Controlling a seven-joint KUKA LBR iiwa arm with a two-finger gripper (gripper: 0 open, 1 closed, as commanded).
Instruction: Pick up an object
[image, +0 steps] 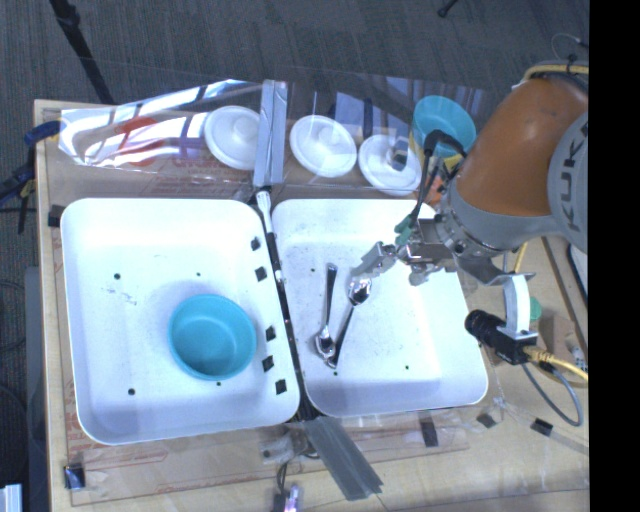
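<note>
— What is being seen in the right bin (455, 375)?

— Two pieces of metal cutlery are being shown near the frame's centre: a spoon (343, 318), shiny, slim-handled, lying at a slant with one rounded end up by the gripper, and a dark straight utensil (330, 300) crossing beside it.

— And the gripper (372, 262)?

— It is being held just above the spoon's upper end — whether anything is clamped cannot be told.

— The left bin (90, 300)?

— A blue bowl (211, 335) is being held there, upright, lower centre.
</note>
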